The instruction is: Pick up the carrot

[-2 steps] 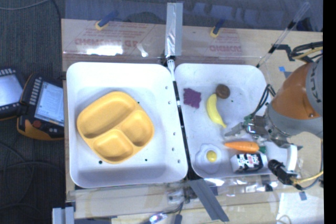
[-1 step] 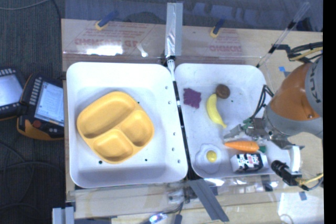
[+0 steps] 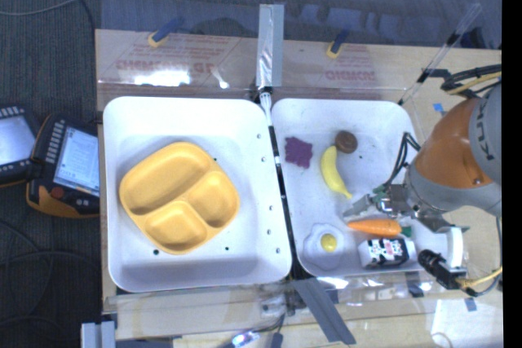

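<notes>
Jaws at the arm's tip sit low over the right bin, and whether they are spread or closed cannot be told from this high, slanted view; the gripper (image 3: 385, 208) hangs just above the carrot (image 3: 375, 227), so near that contact cannot be ruled in or out. Nothing shows the carrot clamped.

Largest in the scene, the worktop (image 3: 188, 53) carries two shallow white bins side by side. In the left bin (image 3: 122, 126) lies a yellow divided plate (image 3: 179, 196), set at an angle and well apart from the action. The grey arm (image 3: 461, 159), with its orange band, reaches in from the right and bends down over the right bin (image 3: 375, 114), a posture that suits a top-down grasp.

Within that bin the carrot lies on its side near the front right corner, pointing roughly left to right. A small black-and-white carton (image 3: 384, 252) sits just in front of it, close enough to crowd a descending grasp. A banana (image 3: 333, 172) lies near the middle, its lower end near the gripper. A toy fried egg (image 3: 325, 242) rests at the front left, a purple piece (image 3: 298, 151) further back, and a small brown round item (image 3: 347, 142) behind the banana.

By this picture, the pick looks to be at the approach or closing stage, with the lift not yet done.
</notes>
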`<control>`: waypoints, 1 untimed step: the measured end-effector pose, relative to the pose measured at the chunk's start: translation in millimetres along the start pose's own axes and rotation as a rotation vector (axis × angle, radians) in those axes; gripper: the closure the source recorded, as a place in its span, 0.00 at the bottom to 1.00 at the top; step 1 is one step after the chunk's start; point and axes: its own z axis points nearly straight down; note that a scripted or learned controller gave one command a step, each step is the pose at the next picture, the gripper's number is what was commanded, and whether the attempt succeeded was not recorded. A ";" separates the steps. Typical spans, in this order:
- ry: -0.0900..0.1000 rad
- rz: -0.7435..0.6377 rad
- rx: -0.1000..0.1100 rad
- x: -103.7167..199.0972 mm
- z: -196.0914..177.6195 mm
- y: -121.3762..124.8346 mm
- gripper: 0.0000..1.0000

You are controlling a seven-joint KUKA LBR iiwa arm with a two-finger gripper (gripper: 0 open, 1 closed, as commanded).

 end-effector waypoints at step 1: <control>0.014 0.018 0.005 -25.2 0.8 2.5 0.00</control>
